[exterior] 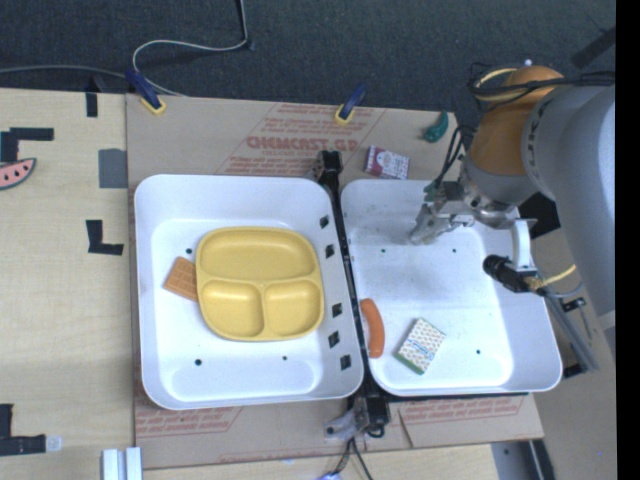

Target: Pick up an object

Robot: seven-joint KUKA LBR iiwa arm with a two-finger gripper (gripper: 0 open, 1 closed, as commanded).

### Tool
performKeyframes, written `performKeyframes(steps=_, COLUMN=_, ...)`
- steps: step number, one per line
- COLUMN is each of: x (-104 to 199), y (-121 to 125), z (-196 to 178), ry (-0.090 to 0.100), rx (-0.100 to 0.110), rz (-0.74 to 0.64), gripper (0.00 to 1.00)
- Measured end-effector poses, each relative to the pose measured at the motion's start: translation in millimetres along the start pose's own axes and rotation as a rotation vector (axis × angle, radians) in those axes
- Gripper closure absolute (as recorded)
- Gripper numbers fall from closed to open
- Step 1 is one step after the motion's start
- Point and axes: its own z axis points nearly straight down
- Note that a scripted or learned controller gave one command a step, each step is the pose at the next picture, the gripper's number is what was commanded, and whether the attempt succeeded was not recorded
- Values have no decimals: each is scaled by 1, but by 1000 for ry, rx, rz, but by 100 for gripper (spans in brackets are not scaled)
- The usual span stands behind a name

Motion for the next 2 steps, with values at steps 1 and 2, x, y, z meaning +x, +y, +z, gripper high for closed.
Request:
performKeyframes(steps=1, x=0, y=0, z=0, ry=0, rx=0, rz=0, gripper=0)
performKeyframes(steps=2, x=0, y=0, z=-9, ry=0, rx=0, rz=0, gripper=100)
